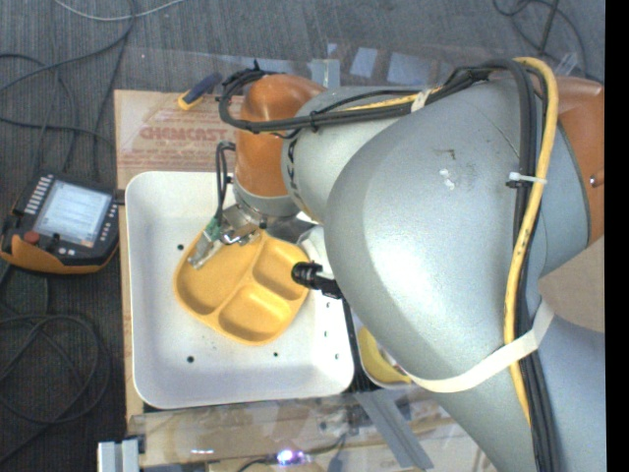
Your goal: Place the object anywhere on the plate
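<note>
A yellow plate (246, 293) with divided compartments lies in the left white bin (162, 362), toward its right side. My gripper (211, 242) hangs over the plate's upper left rim, below the orange wrist band (263, 155). A small green and grey piece (210, 230) shows at the gripper's tip; I cannot tell whether it is the object or part of the gripper. The arm's bulk hides the plate's far right edge and most of the right bin.
The big grey arm (442, 214) covers the right half of the view. A yellow shape (378, 360) peeks out under it in the right bin. A black plug (307, 275) juts over the plate's right edge. A teach pendant (64, 219) lies left of the bench.
</note>
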Controlling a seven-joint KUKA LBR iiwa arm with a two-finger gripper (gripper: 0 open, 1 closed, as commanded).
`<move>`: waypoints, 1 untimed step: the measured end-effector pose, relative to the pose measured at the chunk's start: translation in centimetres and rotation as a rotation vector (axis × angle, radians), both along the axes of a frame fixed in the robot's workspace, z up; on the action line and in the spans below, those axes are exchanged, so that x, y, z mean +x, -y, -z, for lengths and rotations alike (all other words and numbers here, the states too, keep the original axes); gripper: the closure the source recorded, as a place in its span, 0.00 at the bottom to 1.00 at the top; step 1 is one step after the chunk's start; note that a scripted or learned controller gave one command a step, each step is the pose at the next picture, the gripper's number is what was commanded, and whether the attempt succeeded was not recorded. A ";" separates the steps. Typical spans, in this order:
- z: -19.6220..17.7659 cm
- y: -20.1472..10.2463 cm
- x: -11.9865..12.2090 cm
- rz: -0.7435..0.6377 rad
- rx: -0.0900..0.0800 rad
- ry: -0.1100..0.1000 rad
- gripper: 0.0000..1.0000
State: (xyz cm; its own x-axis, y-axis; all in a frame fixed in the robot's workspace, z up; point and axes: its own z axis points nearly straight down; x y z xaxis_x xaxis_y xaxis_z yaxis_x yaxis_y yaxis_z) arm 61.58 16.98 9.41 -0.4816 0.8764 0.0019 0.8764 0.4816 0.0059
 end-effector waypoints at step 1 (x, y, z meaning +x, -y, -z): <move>-0.2 -4.1 -8.2 -0.025 -0.003 0.028 0.00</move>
State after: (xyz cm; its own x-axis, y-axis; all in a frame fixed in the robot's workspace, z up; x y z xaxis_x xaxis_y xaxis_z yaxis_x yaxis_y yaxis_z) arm 53.41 21.13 9.57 -0.5035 0.8639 -0.0147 0.8634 0.5037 0.0290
